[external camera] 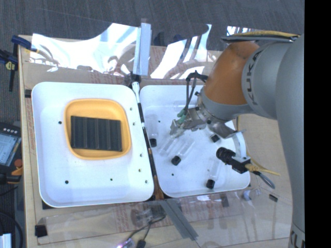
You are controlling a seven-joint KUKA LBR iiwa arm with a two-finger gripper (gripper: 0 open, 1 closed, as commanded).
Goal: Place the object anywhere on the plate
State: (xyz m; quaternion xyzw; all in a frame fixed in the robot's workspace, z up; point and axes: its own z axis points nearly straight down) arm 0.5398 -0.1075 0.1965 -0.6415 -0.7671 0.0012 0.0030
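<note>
Camera view: "KUKA" lettering on arm above right bin

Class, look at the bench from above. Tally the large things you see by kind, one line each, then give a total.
Shallow white plastic bins: 2 (left, right)
Yellow rounded plate with dark ridged centre: 1
Grey robot arm with orange band: 1
Total: 4

End effector over right bin
</note>
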